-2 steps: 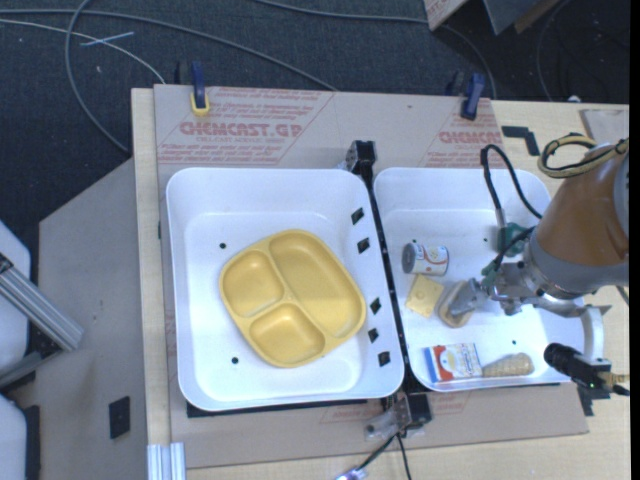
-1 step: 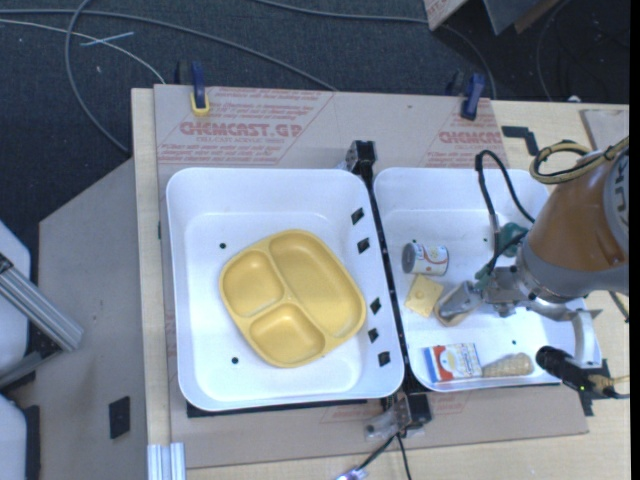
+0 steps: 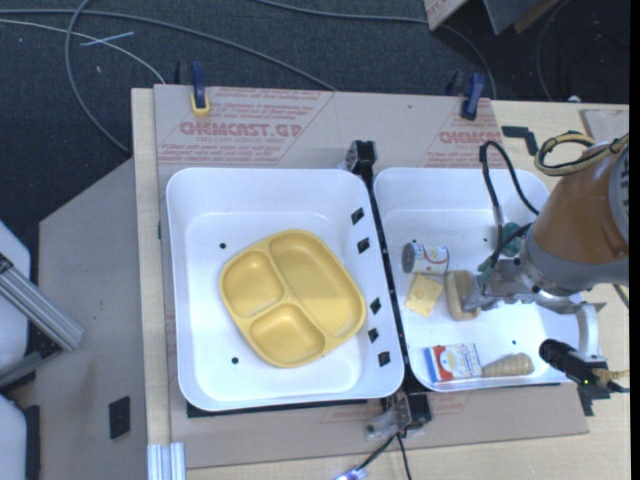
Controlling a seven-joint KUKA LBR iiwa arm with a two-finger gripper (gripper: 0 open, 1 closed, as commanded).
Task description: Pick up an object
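Note:
The right bin [image 3: 450, 190] holds several small objects. A small can [image 3: 426, 258] lies on its side, with a pale yellow block [image 3: 423, 295] just below it. A tan, bread-like piece [image 3: 458, 296] lies right of the block. A white carton with red and blue print [image 3: 452, 361] and a tan cone [image 3: 508, 366] rest along the bin's near wall. My gripper [image 3: 488, 292] is low in the right bin, right up against the right side of the tan piece. The grey wrist and orange band hide what lies under them.
The left bin [image 3: 182, 268] holds a yellow divided plate [image 3: 290, 296]. A black divider with clips [image 3: 372, 258] runs between the bins. Black cables [image 3: 500, 183] loop over the right bin's far side. Blue clamps [image 3: 199, 90] hold the board at the back.

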